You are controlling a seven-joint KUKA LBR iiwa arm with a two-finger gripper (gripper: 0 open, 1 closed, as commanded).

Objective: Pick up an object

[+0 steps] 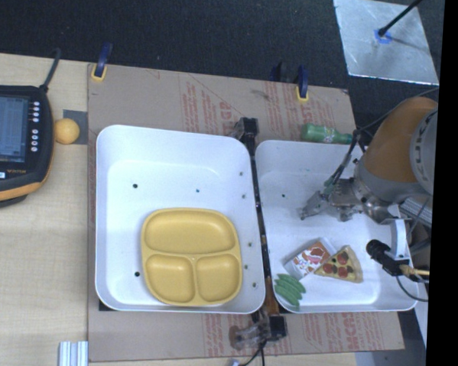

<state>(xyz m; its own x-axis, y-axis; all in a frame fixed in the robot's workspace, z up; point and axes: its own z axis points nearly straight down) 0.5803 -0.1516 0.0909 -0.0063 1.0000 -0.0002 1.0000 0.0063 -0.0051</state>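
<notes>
Jaws point(313, 211) low over right bin point(291, 170), spread narrowly, gripping nothing. Pizza slice point(341, 265), small carton point(309, 258), green pod point(290, 289) below jaws. Yellow tray point(191, 256) far left.

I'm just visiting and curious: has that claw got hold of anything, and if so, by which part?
Nothing is held. The claw hangs over bare floor of the right bin, apart from the pizza slice, with nothing between its tips.

Teach pendant point(13, 144): left edge of the bench, screen lit.
Yellow ball point(66, 130): just beside the pendant.
Green bottle point(326, 134): lying behind the right bin.
Blue clamps point(102, 59): on the cardboard's far edge.
</notes>
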